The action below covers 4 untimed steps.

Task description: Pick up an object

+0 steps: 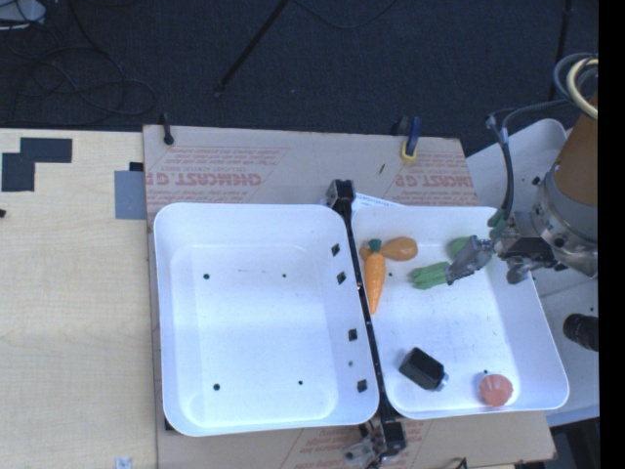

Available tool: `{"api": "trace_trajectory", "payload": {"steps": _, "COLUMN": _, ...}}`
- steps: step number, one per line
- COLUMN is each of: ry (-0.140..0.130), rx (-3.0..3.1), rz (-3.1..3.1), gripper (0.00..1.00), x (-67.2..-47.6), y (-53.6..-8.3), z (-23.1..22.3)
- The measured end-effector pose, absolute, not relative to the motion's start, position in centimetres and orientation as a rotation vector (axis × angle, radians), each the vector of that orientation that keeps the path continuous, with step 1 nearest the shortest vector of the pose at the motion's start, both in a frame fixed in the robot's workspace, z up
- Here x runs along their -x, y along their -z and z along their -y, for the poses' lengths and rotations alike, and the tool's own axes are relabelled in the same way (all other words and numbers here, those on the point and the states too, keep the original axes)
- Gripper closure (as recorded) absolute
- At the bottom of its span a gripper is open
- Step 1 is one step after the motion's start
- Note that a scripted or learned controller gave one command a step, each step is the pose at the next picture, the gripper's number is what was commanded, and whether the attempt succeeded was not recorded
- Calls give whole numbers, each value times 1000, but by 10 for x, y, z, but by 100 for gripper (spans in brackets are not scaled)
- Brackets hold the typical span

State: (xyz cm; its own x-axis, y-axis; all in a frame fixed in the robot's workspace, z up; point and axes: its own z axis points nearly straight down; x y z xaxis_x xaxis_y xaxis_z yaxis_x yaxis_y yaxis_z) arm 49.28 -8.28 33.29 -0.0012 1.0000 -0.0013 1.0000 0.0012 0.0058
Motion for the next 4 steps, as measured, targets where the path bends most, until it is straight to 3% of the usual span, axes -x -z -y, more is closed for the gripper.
{"api": "trace_trajectory", "payload": {"steps": 1, "ry": -5, "rx": -2213, "rz": -2230, "gripper": 0, "x": -476, "y": -389, "z": 5}}
{"api": "trace_trajectory", "payload": {"steps": 2, "ry": -7, "rx": -2214, "rz": -2225, "gripper": 0, "x": -508, "y": -454, "z": -39}}
{"api": "trace_trajectory", "payload": {"steps": 3, "ry": 8, "rx": -2216, "rz": -2231, "gripper": 100, "x": -507, "y": -460, "z": -38}}
{"api": "trace_trajectory", "payload": {"steps": 4, "ry": 7, "rx": -2220, "rz": -2229, "gripper": 100, "x": -475, "y": -439, "z": -74}}
